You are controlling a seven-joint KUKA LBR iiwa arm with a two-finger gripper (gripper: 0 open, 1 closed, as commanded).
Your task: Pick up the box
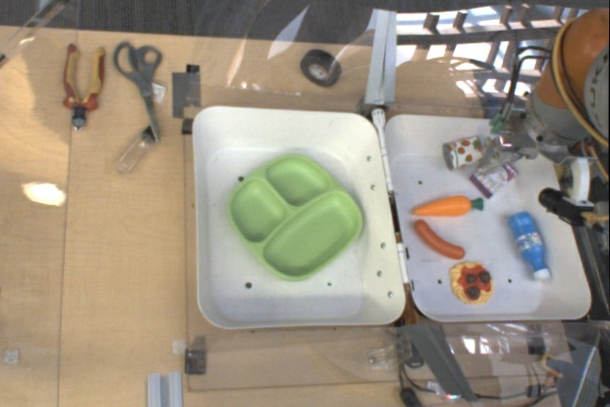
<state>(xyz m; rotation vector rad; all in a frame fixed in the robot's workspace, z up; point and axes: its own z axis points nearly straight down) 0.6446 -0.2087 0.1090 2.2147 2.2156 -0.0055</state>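
**Grasping the Box in the Right Bin**

While the claw [502, 148] sits low over the far part of the right bin [419, 295], treat the approach as unfinished and check alignment before lifting.

Layout, left to right. On the counter [95, 234] lie red-handled pliers [79, 86] and scissors [141, 76]. The left bin [214, 300] carries a green divided plate [296, 215]. The right bin carries a small patterned can [462, 152] lying on its side, the box [497, 176], a toy carrot [448, 206], a sausage [438, 239], a small pizza piece [472, 281] and a blue bottle [529, 245].

The box is a small purple-and-white carton, just beside the can and directly under the claw, with the carrot near its front side.

Claw state: the fingers are blurred against the box and the wrist hardware; whether they are spread or pressed together cannot be told, and no grip on the box is confirmed.

Procedure, as a judgement:
1. Centre the claw on the box, away from the can, so that closing does not trap or roll the can.
2. Straddle the carton's narrower faces; it appears to lie skewed, so match the wrist rotation to it.
3. Close gently; a light carton may crush or slip.
4. Lift straight up, clear of the carrot.
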